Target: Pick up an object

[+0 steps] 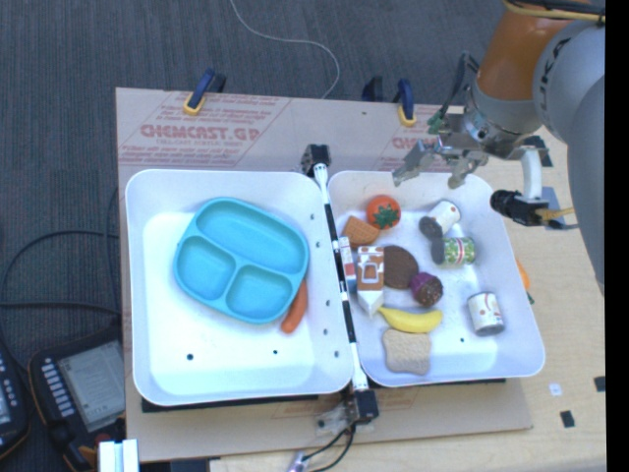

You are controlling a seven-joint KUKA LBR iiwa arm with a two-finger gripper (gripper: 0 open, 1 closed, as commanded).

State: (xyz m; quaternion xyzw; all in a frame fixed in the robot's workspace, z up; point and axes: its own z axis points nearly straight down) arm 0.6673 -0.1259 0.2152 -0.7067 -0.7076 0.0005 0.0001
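Hovering above the right bin [511,264]'s far edge, end effector [432,170] spread wide, holding nothing | toy food crowds this bin, tomato [383,211] nearest below the fingers, likely pick | left bin [147,264] carries blue tray [241,261] and carrot [294,309].

Right bin [521,293] crowded with toy food [398,264], bare floor around can [484,313], open left-bin corners [167,362]
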